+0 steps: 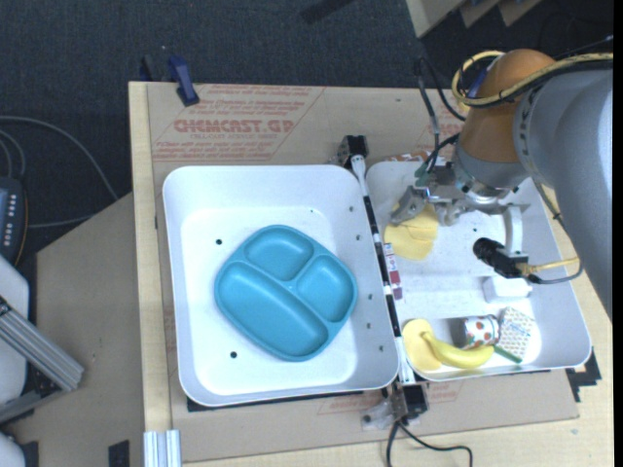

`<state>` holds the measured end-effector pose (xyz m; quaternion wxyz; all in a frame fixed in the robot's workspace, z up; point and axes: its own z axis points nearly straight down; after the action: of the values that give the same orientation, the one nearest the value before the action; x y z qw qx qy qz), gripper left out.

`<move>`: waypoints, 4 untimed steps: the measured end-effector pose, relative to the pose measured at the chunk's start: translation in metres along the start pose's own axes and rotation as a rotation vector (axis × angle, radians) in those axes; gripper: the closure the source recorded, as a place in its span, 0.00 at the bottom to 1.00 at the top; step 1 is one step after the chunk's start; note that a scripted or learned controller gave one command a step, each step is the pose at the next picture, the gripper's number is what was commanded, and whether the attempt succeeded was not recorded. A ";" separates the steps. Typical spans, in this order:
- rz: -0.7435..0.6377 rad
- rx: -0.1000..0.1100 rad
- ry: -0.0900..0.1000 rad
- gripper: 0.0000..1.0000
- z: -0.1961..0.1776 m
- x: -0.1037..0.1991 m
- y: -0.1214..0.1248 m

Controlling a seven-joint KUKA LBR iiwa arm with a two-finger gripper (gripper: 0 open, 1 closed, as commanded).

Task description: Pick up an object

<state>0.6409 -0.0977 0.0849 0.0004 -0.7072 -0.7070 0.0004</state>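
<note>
Lying flat in the middle of the left shallow white bin (195, 212) is a blue plastic plate with three compartments (284, 290), with bare floor all round it and nothing nearby to catch on. Across the shared wall, in the right shallow white bin (458, 280), a pale yellow soft-looking lump (413, 238) sits close to that wall in the far half. The grey metal gripper (426, 205) hangs at the lump's far edge, touching it or nearly so; whether it is open or closed cannot be told from this angle. That lump looks the likeliest pick. The risk, as I judge it, is the wall: a descent so near it could scrape the rim or push the lump against it, and a hold on only the lump's edge may slip. Open floor lies right of the lump, mid-bin. Along the near wall a yellow banana (443, 353), a small red-and-white can (478, 333) and a white dotted pouch (516, 331) crowd together, leaving little room there.
</note>
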 end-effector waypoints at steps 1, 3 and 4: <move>-0.002 -0.004 -0.001 0.00 0.000 -0.005 0.024; -0.001 -0.004 -0.001 0.00 0.000 -0.012 0.026; 0.000 0.000 0.000 0.00 0.000 -0.004 -0.003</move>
<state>0.6379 -0.1017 0.0847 0.0007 -0.7073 -0.7069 0.0005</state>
